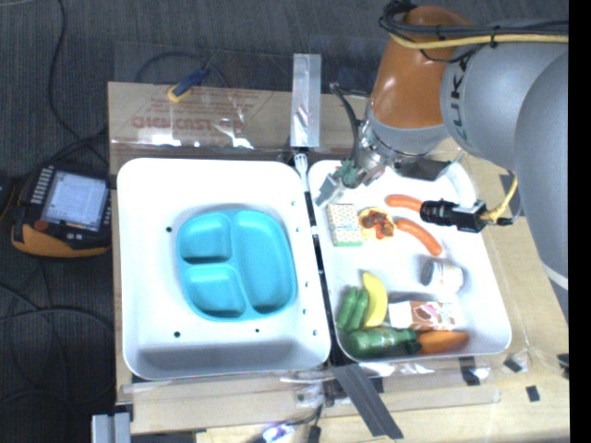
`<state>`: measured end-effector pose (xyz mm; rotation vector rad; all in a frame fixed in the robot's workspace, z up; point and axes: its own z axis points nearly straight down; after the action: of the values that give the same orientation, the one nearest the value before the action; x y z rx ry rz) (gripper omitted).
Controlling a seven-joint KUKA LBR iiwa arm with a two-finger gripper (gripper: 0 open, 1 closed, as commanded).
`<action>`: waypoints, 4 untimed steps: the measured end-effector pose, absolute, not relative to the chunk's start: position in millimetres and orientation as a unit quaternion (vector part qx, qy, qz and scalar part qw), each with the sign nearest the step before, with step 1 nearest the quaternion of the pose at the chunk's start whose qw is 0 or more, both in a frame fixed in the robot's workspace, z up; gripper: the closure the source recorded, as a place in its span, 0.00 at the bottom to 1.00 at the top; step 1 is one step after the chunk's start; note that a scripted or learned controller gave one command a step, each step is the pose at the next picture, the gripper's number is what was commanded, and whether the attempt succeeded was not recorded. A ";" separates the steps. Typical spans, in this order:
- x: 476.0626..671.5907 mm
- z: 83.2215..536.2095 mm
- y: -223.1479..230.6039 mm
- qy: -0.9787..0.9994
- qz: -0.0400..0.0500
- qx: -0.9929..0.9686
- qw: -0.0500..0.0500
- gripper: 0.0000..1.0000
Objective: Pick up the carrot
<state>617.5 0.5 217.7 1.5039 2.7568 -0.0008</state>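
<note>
The stubby orange carrot [444,341] lies at about five o'clock in the right-hand shallow white bin [488,275], hard against the near wall, with a dark green cucumber-shaped vegetable [379,341] touching its left end and a small printed carton [430,315] just above it. The two-finger gripper [343,179] hangs at eleven o'clock in that bin, well apart from the carrot, and whether its fingers are parted I cannot tell. I would come straight down, closing across the carrot's short width, since wall and neighbours leave little side room.
</note>
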 end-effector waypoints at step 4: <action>573.7 182.8 -93.5 0.762 -0.002 0.648 -0.001 1.00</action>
<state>573.7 -93.5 182.8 2.0359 2.3946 -0.0055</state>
